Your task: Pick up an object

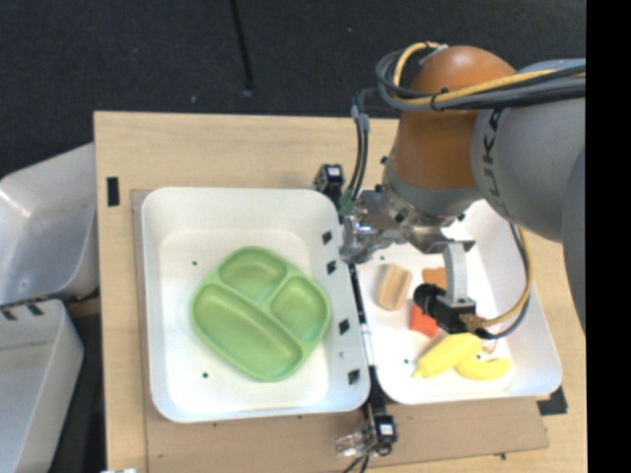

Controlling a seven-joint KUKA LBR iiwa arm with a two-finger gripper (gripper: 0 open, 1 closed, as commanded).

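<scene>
I am looking down at a slant on a pale wooden worktop (197, 146) that carries two shallow white bins side by side. The grey arm, with its orange band, reaches in from the right and covers the far part of the right bin (540, 355). Its end effector (360, 236) hangs low over the strip where the two bins meet, at the right bin's inner wall. I cannot tell whether the end effector is open or closed, and I see nothing held in it. The things I could pick lie on both sides of it. Just to the right of the end effector and a little nearer the camera, a small tan block (393, 287) lies on the right bin's floor, close to it but apart. Further right and nearer still is an orange object (423, 321), partly hidden by the robot's own hardware. Beyond that, toward the bin's front edge, lies a yellow banana-shaped object (461, 358), well apart from the end effector. To the left of the end effector, a green divided plate (261, 311) with three compartments lies flat in the middle of the left bin (158, 264).
</scene>
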